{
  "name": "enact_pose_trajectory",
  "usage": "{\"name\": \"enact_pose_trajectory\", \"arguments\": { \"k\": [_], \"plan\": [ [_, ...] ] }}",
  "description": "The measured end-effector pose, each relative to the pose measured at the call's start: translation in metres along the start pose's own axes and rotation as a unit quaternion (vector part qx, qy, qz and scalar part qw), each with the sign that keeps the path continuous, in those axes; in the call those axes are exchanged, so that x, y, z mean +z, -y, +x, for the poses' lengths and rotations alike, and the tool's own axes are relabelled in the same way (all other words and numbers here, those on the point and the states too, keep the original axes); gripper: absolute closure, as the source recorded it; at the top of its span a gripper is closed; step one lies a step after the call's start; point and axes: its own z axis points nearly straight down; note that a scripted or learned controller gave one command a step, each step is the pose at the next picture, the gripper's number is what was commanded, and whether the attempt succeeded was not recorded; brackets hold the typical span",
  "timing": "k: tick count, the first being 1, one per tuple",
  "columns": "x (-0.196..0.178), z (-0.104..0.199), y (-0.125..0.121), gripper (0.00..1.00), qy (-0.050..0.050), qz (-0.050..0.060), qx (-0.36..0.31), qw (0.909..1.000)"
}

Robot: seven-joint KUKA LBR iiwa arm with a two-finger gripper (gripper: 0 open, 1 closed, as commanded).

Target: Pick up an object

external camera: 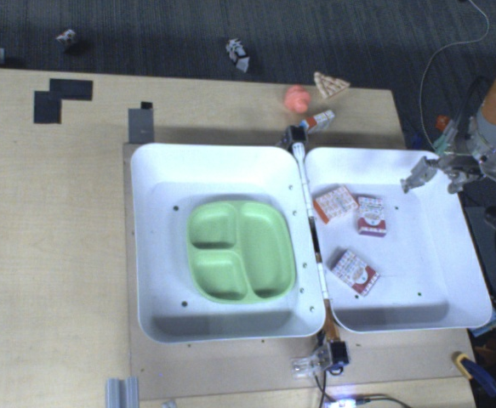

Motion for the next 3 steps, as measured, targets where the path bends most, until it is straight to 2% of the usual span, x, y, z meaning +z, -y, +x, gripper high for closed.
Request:
{"name": "enact_pose_trajectory", "arguments": {
  "k": [1, 2, 3],
  "plan": [
    [0.098, 0.022, -0.022, 0.00, 0.001, -0.005, -0.001, 1.0000],
    [0.086, 0.024, -0.025, 1.00, 0.000, -0.009, -0.003, 1.0000],
    [0.086, 0.024, -0.025, 0.00, 0.000, -0.008, -0.004, 1.0000]
  ]
}}
